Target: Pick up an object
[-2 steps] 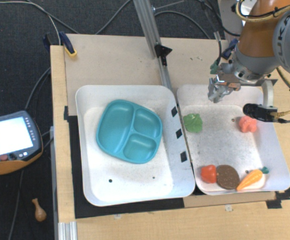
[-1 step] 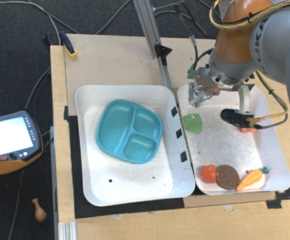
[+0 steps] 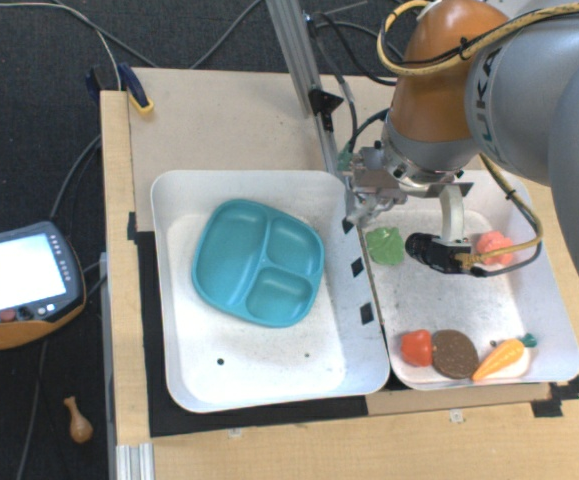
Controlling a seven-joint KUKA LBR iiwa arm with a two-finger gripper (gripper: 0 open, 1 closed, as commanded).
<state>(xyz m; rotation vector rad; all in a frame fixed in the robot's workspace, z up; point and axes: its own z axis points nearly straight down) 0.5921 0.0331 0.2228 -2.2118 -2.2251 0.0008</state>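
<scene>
Pale worktop on dark carpet, carrying two white bins. At the right bin's near edge lie a tomato, a brown disc and a carrot. The left bin holds a teal plate with bare room around it. Farther back on the right are a green block and a pink toy. The pincer hangs just above the block, beside the bins' shared wall; I cannot tell whether it is open.
</scene>
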